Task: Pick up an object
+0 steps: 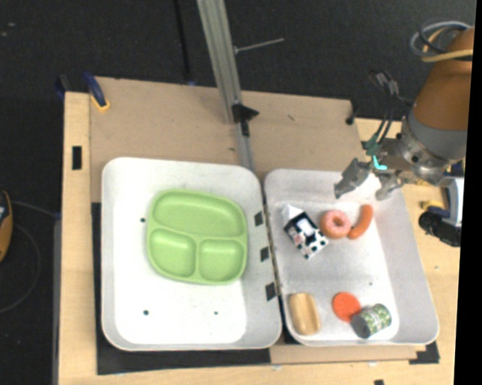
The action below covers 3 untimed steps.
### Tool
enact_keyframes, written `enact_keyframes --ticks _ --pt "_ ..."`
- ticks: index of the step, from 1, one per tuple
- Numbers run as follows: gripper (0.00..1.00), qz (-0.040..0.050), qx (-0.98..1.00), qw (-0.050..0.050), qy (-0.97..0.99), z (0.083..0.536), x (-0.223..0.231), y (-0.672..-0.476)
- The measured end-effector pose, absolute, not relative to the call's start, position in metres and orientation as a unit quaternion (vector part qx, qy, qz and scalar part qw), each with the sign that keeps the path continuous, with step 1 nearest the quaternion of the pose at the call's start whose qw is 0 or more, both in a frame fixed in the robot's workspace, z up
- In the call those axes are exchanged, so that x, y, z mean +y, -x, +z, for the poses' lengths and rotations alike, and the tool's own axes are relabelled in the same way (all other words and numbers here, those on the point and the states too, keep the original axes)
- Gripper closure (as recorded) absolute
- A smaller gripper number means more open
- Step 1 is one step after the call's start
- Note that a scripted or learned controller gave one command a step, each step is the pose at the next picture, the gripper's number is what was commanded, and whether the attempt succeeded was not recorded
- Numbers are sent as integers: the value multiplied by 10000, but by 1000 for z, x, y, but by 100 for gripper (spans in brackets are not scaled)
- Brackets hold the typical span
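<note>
My gripper hangs over the far edge of the right bin, its two fingers spread apart with nothing between them. Just below it lie a pink donut and an orange sausage. A black-and-white carton sits left of the donut. Near the bin's front edge are a tan bread roll, a small orange piece and a green can.
The left bin holds a green divided plate. A grey metal post slants up from between the bins at the back. Brown board surrounds both bins.
</note>
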<state>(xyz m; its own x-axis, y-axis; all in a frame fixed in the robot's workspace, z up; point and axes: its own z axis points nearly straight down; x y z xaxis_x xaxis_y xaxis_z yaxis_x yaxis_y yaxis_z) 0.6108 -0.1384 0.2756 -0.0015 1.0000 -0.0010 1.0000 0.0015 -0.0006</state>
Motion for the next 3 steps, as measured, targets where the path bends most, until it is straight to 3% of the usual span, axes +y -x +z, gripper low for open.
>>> enact_keyframes --ticks 1,3 --pt "0 1 7077 10 -7065 277 -138 -611" --pt "0 -17 7065 -11 -7077 151 -138 -610"
